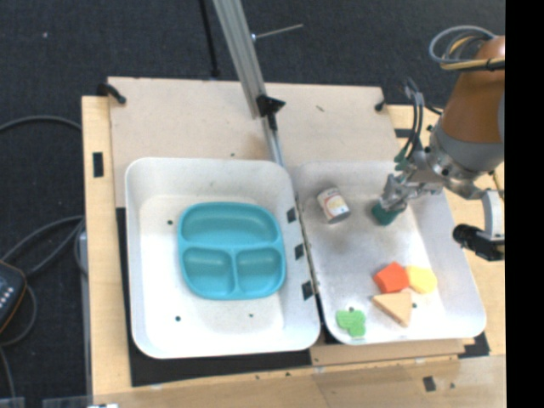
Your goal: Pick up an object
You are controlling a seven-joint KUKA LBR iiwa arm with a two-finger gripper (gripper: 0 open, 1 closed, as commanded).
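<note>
The grey arm with its orange band (474,100) reaches in from three o'clock, and its two-finger gripper (388,212) hangs low over the upper part of the right shallow white bin (442,228). How wide the gripper stands cannot be told from this slant; a small dark teal piece (384,217) sits right at its tip, though whether it is gripped is unclear. Near it, toward nine o'clock, a small white cylindrical can with a coloured label (333,204) lies on its side. Toward five o'clock in that bin, an orange-red block (391,277) touches a yellow block (422,280), with a tan wedge (393,307) just below them and a green leafy toy (350,320) near the bottom rim. The left shallow white bin (153,228) holds a turquoise plastic divided plate (230,250).
</note>
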